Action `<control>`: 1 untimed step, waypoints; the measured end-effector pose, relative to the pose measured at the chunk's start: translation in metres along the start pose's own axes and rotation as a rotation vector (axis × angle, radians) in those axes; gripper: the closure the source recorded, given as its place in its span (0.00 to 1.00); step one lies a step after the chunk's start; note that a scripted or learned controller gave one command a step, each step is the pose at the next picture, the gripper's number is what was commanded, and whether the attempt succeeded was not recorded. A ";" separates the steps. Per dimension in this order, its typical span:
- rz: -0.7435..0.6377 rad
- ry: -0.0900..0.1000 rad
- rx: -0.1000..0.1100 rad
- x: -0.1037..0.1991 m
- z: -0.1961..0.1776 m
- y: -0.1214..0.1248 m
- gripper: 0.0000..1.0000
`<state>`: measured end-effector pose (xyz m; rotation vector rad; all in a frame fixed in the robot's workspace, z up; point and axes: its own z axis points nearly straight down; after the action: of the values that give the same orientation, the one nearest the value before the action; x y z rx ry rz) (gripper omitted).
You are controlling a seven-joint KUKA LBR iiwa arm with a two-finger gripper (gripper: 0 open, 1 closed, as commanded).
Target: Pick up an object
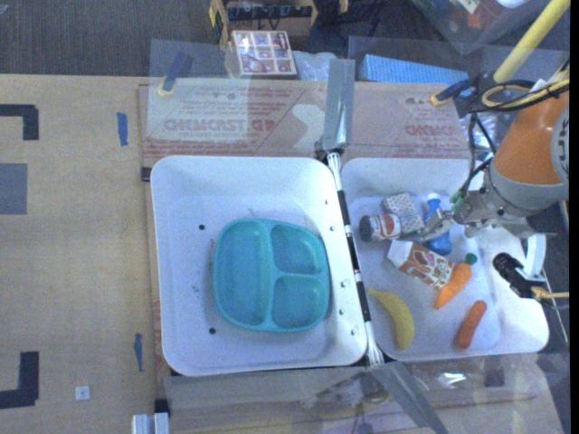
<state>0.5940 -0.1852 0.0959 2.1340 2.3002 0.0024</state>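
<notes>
The right bin [516, 337] holds several small things. A small can [380, 227] lies on its side beside a checkered packet [403, 211]. A blue object [441, 240] sits just under my gripper [455, 213], which hangs low over the bin's upper middle. Below these lie a printed carton [423, 263], an orange carrot [455, 283], a second orange piece [470, 324] and a yellow banana [396, 316]. Nothing shows as lifted from the bin floor.
The left bin [181, 197] bears a teal divided plate [271, 274]. A metal divider strip [348, 242] runs between the bins. Cardboard sheets and boxes stand behind the bins. The arm's orange band [534, 152] rises at the right.
</notes>
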 end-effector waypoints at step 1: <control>0.003 -0.001 -0.002 -0.001 -0.010 0.000 1.00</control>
<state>0.5943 -0.1865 0.1058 2.1357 2.2960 0.0038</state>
